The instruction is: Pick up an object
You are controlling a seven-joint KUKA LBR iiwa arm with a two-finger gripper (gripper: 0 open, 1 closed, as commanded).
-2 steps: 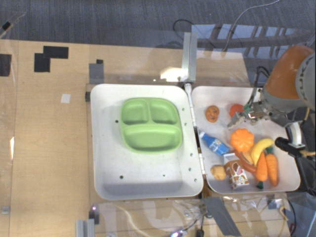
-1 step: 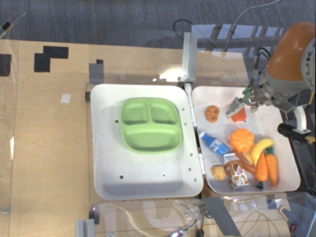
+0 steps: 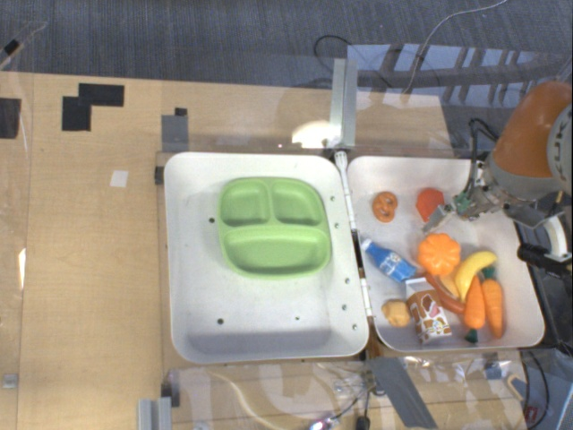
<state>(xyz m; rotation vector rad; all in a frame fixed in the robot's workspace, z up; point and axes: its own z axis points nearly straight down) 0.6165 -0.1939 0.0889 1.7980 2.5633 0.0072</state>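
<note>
The right bin holds several toy foods. Among them are a red piece, a small round orange item, an orange pumpkin, a blue bottle, a yellow banana, two carrots, a brown box and a small tan lump. My gripper hangs over the upper part of this bin. It sits just right of the red piece and above the pumpkin. Nothing is visibly held.
A green divided plate lies in the left bin. A metal divider runs between the two bins. The arm's orange band and wrist overhang the right bin's far right corner. Cables lie along the bench front.
</note>
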